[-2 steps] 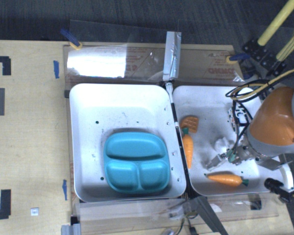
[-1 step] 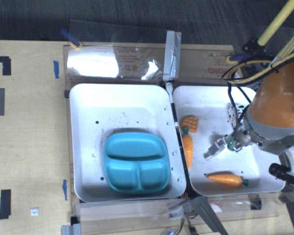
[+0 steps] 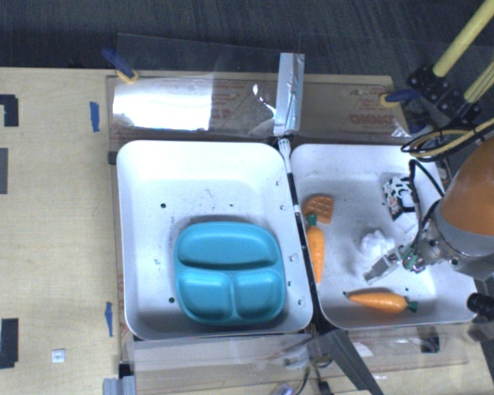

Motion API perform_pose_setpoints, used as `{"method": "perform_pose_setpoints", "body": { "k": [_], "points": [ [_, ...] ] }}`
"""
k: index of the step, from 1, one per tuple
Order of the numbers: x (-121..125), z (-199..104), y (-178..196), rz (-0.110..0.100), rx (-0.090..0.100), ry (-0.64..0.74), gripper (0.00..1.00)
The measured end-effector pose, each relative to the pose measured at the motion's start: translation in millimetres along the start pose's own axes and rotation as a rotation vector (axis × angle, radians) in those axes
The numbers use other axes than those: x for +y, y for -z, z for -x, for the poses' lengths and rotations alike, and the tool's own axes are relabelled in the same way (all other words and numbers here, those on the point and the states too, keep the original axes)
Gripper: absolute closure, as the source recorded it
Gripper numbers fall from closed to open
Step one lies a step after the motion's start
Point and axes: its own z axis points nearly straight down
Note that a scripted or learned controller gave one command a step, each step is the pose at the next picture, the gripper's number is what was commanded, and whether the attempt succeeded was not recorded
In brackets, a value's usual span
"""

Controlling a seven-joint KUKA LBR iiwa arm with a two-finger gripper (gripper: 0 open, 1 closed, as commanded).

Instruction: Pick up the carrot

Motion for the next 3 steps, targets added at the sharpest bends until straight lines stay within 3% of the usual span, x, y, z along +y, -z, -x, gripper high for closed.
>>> {"method": "perform_pose_setpoints", "body": {
  "k": [1,2,3],
  "points": [
    [18,-43,-30,0.009,-0.006,0.221,0.0],
    [33,-90,69,0.009,-0.005,0.371,0.0],
    [19,-52,72,0.007,-0.006,0.325,0.0]
  ]
}}
